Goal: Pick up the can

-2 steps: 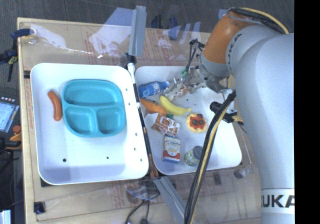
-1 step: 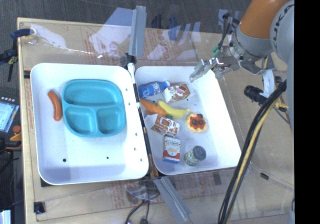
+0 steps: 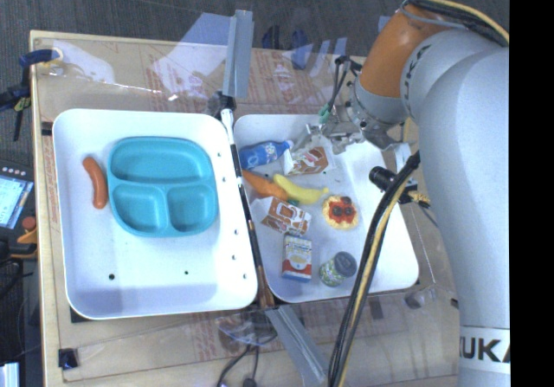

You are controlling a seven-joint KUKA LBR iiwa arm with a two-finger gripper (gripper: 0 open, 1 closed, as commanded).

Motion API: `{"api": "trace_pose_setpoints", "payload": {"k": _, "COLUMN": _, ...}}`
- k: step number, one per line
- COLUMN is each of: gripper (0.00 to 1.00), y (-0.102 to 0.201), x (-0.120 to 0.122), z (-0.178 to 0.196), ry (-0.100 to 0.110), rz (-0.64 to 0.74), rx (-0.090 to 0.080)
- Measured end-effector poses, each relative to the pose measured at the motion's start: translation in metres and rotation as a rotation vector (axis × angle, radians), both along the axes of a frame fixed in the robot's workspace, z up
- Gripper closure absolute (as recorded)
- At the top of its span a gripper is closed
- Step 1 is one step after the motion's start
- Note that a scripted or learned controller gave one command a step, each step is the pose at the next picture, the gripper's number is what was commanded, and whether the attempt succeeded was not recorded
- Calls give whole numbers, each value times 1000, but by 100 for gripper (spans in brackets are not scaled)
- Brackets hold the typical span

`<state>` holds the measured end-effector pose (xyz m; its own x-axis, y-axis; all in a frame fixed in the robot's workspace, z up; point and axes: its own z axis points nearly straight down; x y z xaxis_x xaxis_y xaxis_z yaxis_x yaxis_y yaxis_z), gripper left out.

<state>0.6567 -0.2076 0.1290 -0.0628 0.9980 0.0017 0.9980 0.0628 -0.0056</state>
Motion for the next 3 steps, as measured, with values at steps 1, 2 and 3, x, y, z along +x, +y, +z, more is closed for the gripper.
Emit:
{"api": "trace_pose_setpoints", "payload": {"k": 1, "gripper": 0, "y": -2, "x": -14, "z": 94, "ry": -5, "rz": 52, "rx": -2}}
{"api": "trace_pose_setpoints", "payload": {"k": 2, "gripper": 0, "y": 64, "x": -55, "z": -16, "ry": 1, "rz": 30, "rx": -1}}
{"api": "trace_pose_setpoints", "payload": {"k": 3, "gripper": 0, "y": 89, "x": -106, "z": -38, "ry": -2, "rz": 80, "rx": -3}}
